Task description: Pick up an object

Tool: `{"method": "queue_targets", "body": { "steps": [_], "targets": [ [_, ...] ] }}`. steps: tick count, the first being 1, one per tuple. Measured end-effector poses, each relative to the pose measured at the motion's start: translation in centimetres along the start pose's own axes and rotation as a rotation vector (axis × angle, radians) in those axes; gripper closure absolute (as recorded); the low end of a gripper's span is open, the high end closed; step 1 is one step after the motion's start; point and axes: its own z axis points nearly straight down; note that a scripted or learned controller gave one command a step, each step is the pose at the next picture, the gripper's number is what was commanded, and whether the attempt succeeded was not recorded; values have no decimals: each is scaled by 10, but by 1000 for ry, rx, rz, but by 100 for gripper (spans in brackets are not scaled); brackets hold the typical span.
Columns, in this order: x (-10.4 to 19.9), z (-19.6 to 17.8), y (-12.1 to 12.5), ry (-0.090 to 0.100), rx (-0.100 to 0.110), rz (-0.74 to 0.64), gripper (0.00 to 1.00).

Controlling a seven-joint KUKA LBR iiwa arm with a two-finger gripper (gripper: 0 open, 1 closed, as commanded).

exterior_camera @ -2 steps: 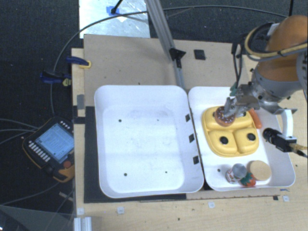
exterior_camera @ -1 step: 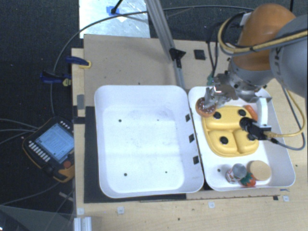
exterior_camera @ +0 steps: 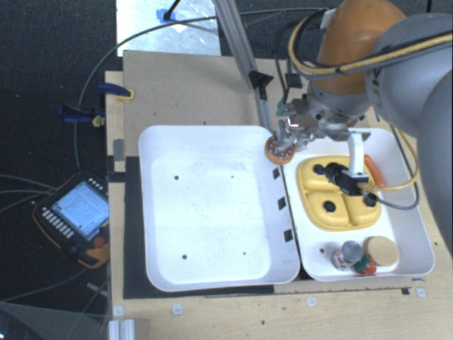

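Brown disc point(exterior_camera: 279, 151) lies at the right bin's point(exterior_camera: 405, 234) top-left corner with the pincer point(exterior_camera: 287, 137) just above, seemingly placed to grab it; apart or clamped, I cannot tell.

Place: we take it for a robotics lab | 9 o'clock — teach pendant point(exterior_camera: 74, 214) | 10 o'clock — clamps point(exterior_camera: 112, 90) at bench point(exterior_camera: 184, 91) edge | 2 o'clock: cabled arm point(exterior_camera: 417, 62)

The pincer point(exterior_camera: 287, 134) hangs at the far left corner of the right bin point(exterior_camera: 402, 227), right over a brown ring point(exterior_camera: 279, 152), while a yellow tray point(exterior_camera: 333, 214), small can point(exterior_camera: 345, 255) and tan disc point(exterior_camera: 382, 250) lie inside.
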Motion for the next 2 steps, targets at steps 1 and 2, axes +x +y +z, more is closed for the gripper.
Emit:
{"method": "queue_targets", "body": {
  "steps": [1, 2],
  "targets": [
    [49, 6, 17, 1, 1, 0, 100],
    [46, 6, 17, -1, 2, 4, 0]
  ]
}}
